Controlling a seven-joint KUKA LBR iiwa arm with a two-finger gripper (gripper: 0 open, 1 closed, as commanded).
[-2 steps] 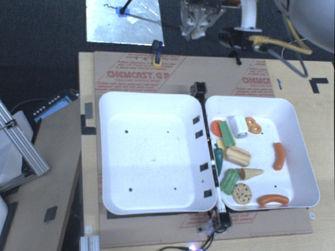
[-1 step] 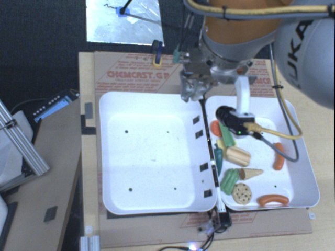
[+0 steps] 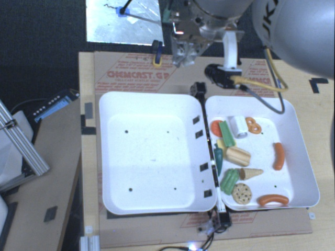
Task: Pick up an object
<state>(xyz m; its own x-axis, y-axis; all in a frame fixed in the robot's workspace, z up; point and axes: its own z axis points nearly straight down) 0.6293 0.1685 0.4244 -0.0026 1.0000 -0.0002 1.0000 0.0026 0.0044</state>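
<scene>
The gripper [image 3: 183,54] hangs high above the bench, behind the far rim of the left bin [image 3: 112,114], and carries nothing; from this angle I cannot tell how it is set, since the wrist blocks the view of its tip. Everything worth picking lies in the right bin [image 3: 306,187], well apart from the tool: a white cup [image 3: 238,125] at the far side with a pretzel [image 3: 253,125] just beside it, a green pickle [image 3: 226,133] near the divider, a bread roll [image 3: 237,156] in the middle, a cone [image 3: 250,173] and a cookie [image 3: 242,193] toward the near edge, one sausage [image 3: 279,156] by the right wall and another [image 3: 272,200] along the near rim. The main risk, as I judge it, is crowding: the pickle, the roll and the green pieces by the divider sit touching or nearly so, and a descent there could pinch two items or shove one aside and close on air. The sausages lie close to walls, where a finger could catch the rim. Round, smooth shapes like the cup may squirt out under a squeeze. A drop into the left bin would find nothing.
</scene>
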